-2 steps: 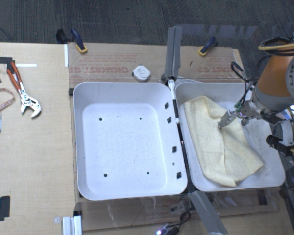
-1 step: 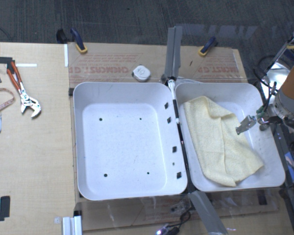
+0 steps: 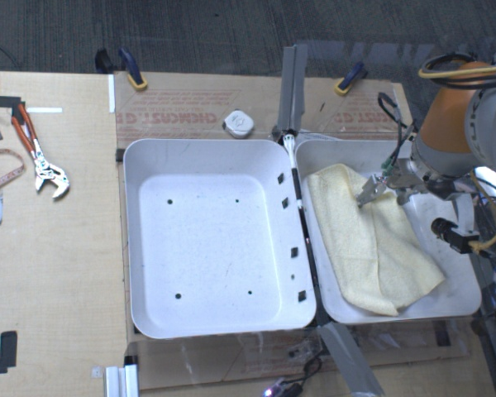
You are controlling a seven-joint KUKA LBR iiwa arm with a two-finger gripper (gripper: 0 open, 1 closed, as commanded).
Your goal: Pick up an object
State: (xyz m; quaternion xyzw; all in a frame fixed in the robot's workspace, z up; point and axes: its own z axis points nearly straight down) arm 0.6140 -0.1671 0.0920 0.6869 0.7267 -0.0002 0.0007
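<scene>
lengthwise, towel [image 3: 372,246] runs near-to-far in right bin [image 3: 471,304]

gripper [image 3: 369,194] over cream towel [image 3: 372,246] | right bin [image 3: 471,304] | left bin [image 3: 132,222]

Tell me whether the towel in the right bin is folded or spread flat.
Loosely folded, not flat: the cream towel shows overlapping layers and a lengthwise fold ridge, lying rumpled across the right bin.

A pale cream towel [image 3: 372,242] lies crumpled in the right-hand bin [image 3: 331,304]. It's folded over on itself, running from the bin's upper left down to its lower right, covering most of the floor.
</scene>
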